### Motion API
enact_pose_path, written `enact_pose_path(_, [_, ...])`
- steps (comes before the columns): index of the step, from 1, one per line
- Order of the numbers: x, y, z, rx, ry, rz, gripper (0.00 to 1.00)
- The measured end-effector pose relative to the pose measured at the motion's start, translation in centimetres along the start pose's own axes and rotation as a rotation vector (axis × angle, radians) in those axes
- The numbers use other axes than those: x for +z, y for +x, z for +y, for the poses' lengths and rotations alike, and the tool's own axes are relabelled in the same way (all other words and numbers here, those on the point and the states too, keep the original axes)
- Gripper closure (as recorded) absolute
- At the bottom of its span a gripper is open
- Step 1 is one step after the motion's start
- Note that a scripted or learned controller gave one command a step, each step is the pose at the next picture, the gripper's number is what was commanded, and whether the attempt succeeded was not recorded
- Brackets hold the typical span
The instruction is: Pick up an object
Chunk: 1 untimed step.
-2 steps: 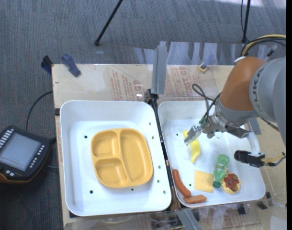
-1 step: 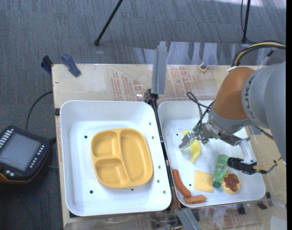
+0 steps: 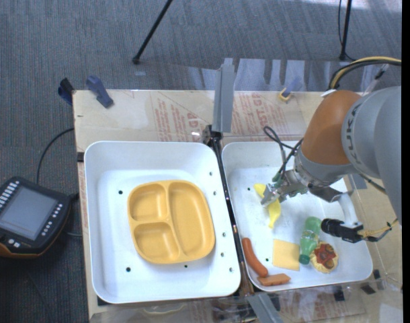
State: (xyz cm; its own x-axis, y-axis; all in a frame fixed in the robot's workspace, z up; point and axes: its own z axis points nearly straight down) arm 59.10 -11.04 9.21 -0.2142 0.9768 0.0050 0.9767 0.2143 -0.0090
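Front of right bin: a carrot [image 3: 275,279] lies along the near wall; a hot dog [image 3: 253,256] lies slanted just left of it, close to the wall shared with the left bin.
Near right corner: a small pizza [image 3: 324,256] with red topping sits beside a green bottle [image 3: 309,239], which lies slanted and touches it on the left.
Cheese: a flat yellow cheese slice [image 3: 285,254] lies between the hot dog and the bottle.
Tray: a yellow tray [image 3: 170,221] with three compartments rests flat in the middle of the left bin [image 3: 104,274].
Banana: a yellow banana [image 3: 273,211] sits in the middle of the right bin [image 3: 366,264], directly under the gripper, with one yellow end poking out to the left and the other pointing down toward the cheese.
Gripper: the gripper [image 3: 276,192] is low in the right bin, over the top of the banana. I cannot tell whether it is spread or pressed together, nor whether the banana is actually pinched.
Arm: the grey arm [image 3: 366,140] with its orange band comes in from the right, above the far half of the right bin.
Left of bench: a handheld pendant [image 3: 23,214] with a screen lies on the carpet.
Far edge: a blue clamp [image 3: 97,90] sits at the bench's far left corner.
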Motion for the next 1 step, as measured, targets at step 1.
enact_pose_path(1, [-9.71,5.16,6.4,0.159,-0.013,-0.004,1.0])
